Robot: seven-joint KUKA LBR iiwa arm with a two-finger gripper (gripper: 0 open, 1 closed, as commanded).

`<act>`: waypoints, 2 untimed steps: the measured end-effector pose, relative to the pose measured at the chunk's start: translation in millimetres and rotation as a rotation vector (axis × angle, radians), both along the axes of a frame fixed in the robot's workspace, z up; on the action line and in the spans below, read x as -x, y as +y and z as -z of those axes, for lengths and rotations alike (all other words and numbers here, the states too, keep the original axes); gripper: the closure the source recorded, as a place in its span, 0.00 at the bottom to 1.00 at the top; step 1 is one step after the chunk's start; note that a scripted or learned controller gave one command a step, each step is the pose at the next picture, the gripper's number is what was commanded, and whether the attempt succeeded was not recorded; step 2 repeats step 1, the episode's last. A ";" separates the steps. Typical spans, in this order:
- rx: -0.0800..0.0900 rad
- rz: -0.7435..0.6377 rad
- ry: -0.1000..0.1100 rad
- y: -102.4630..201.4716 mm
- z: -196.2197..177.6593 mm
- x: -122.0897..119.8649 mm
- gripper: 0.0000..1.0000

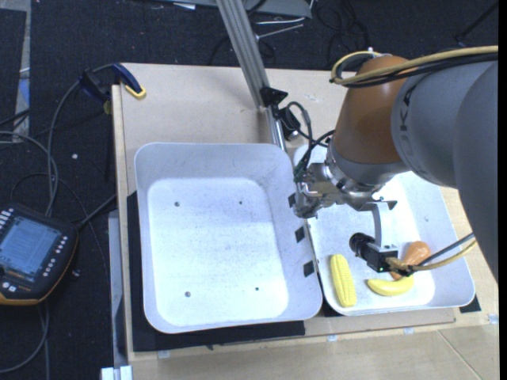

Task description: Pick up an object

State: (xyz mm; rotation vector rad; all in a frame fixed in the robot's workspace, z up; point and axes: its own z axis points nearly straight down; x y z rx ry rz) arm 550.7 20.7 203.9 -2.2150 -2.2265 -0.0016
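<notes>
The corn cob [342,280] lies near the pincer [307,199], whose opening I cannot tell.

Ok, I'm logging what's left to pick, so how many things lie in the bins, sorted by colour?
Yellow: 2 (corn cob, banana)
Orange: 1 (small orange thing)
Total: 3, all in the bin on the view's right

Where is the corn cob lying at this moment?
In the camera view, the corn cob lies in the right bin, close to its left wall and near edge, just left of the banana.
</notes>
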 end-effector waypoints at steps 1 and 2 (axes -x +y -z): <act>0.000 0.001 -0.001 44.1 -18.9 6.1 1.00; 0.000 0.001 -0.001 44.1 -18.9 6.1 1.00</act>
